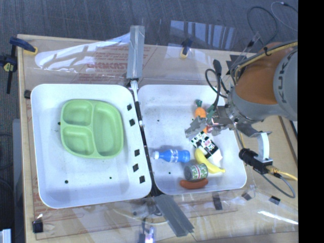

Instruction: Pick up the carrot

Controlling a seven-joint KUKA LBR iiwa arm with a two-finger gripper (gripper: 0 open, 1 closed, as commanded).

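One carrot (200, 111) lay near the right bin's (162, 103) far wall, touching the gripper (208, 122), whose grip could not be judged; a bottle (172, 156), banana (208, 163) and can (196, 172) lay nearer.

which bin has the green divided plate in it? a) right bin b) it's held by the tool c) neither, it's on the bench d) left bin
d: the green divided plate lies flat in the left bin, while the blue bottle, banana and carrot sit in the right bin.
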